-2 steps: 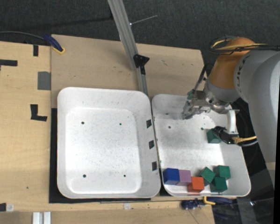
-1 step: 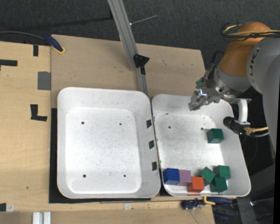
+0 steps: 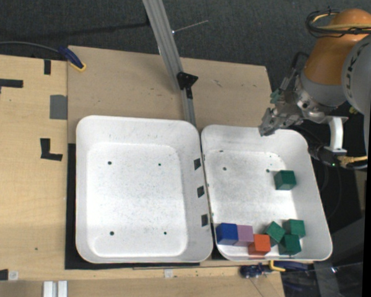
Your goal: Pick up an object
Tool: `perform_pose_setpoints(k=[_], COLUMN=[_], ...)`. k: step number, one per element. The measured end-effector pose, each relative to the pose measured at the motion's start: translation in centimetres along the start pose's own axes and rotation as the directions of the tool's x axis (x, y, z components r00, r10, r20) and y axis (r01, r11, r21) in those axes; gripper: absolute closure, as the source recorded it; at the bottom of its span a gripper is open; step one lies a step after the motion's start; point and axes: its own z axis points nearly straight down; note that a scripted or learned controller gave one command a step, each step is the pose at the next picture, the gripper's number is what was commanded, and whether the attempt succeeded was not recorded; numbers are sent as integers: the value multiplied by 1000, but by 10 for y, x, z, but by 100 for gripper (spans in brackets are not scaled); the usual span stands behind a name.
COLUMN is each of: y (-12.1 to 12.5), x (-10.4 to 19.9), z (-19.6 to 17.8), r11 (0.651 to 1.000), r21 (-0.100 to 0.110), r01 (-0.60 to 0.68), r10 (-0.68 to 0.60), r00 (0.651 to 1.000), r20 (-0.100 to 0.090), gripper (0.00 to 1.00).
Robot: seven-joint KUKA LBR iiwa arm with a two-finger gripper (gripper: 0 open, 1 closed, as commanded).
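Figure: the cell seen from above, early in a pick. We read the task as barely begun, for every candidate object lies in the right bin [image 3: 309, 159] and none is lifted.

The arm [image 3: 336, 56] enters from the right, and its jaws [image 3: 268, 127] hang over the far rim of the right bin, near that bin's far corner. They look dark and small against the desk [image 3: 115, 79]; we cannot tell how far apart they stand, and we see nothing between them.

Within the right bin, a lone green block [image 3: 285, 180] sits by the right wall, well apart from the rest. Along the near edge lies a cluster: a blue block [image 3: 227, 232] touching a purple block [image 3: 245, 233], an orange block [image 3: 261, 243] just beside these, and what appear to be three more green blocks [image 3: 286, 236] crowded at the near right corner. The left bin [image 3: 85, 170] carries no blocks.

What is done: at most, an approach toward the right bin. What is left: choosing a block, travelling over it, descending, closing and lifting. In our judgement the lone green block is the nearest target and the easiest to take, since it has free space on its sides, whereas the clustered blocks press against each other and the bin wall
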Motion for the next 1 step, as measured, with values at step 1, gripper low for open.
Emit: perform_pose_setpoints(k=[1], y=[-24], x=[51], z=[4], r11=[1000], r21=[7], r01=[3], r10=[-3], r00=[1000], r20=[-2], gripper=[100])
